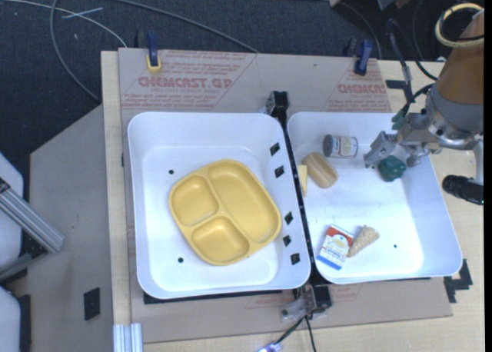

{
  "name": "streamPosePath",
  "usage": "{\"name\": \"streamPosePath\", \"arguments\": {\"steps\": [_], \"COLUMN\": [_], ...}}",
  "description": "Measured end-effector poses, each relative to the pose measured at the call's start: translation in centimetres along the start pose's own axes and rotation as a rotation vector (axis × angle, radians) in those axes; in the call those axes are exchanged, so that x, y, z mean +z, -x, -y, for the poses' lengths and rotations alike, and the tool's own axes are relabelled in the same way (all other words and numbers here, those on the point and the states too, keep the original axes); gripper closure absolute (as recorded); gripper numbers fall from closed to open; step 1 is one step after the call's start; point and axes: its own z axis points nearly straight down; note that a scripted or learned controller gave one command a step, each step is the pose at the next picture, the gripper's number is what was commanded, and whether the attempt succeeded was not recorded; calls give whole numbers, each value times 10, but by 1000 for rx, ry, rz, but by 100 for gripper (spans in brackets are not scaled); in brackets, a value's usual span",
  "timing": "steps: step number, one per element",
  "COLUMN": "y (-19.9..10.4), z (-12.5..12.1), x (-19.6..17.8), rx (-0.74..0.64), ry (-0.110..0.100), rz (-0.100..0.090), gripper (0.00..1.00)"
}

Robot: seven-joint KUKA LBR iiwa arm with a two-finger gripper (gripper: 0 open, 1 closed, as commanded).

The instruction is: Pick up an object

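One arm [461, 74] over right bin [430, 220].

The left bin [146, 189] is largely taken up by a yellow divided tray [223, 210]; open floor is left only along its walls and near corner. In the right bin [430, 243], the far part is crowded by a small tin [340, 146], a tan roll [320, 170], a green object [392, 167] and the pincer [387, 155]. A carton [334, 247] and a cone [364, 238] occupy the near left, while the middle and right floor are left open.
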Motion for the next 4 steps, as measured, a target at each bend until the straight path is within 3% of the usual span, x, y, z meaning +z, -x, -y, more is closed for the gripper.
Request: {"name": "streamPosePath", "arguments": {"steps": [1,3,4], "y": [0,16,16], "z": [-3,2,2], "x": [-7,103,117], "rx": [-3,-2,-3], "ry": [14,7,10], "rz": [3,1,1], "gripper": [0,0,0]}}
